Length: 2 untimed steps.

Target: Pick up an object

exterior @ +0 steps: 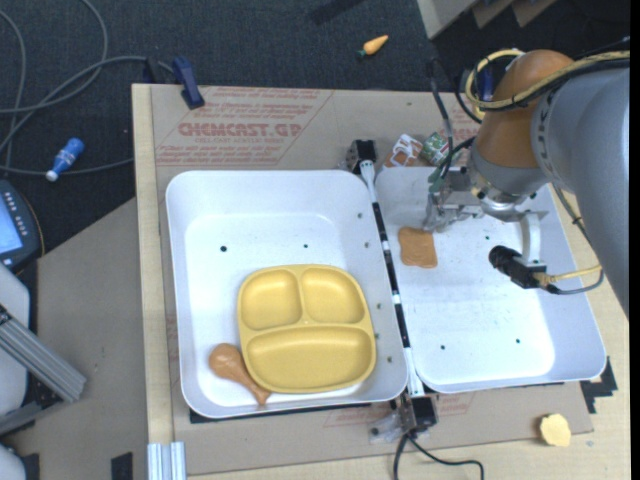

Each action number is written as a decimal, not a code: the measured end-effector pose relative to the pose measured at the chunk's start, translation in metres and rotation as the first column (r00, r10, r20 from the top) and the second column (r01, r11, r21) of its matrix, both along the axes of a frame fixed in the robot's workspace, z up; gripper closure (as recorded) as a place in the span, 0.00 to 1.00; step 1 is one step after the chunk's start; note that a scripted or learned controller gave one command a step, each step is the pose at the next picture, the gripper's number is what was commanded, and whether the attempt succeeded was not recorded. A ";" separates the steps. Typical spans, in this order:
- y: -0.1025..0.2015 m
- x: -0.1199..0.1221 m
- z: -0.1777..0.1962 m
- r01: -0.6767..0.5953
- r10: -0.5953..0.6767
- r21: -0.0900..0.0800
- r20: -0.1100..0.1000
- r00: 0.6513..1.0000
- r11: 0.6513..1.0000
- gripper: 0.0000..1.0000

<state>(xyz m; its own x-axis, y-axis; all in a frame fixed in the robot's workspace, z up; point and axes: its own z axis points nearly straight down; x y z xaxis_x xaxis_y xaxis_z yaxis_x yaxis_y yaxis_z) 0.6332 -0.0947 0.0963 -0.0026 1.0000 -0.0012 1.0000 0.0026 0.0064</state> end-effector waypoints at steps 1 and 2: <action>-0.026 -0.055 -0.013 0.006 -0.005 0.002 -0.014 1.000 1.000 1.00; -0.024 -0.052 -0.012 0.003 -0.003 0.002 -0.008 1.000 1.000 0.00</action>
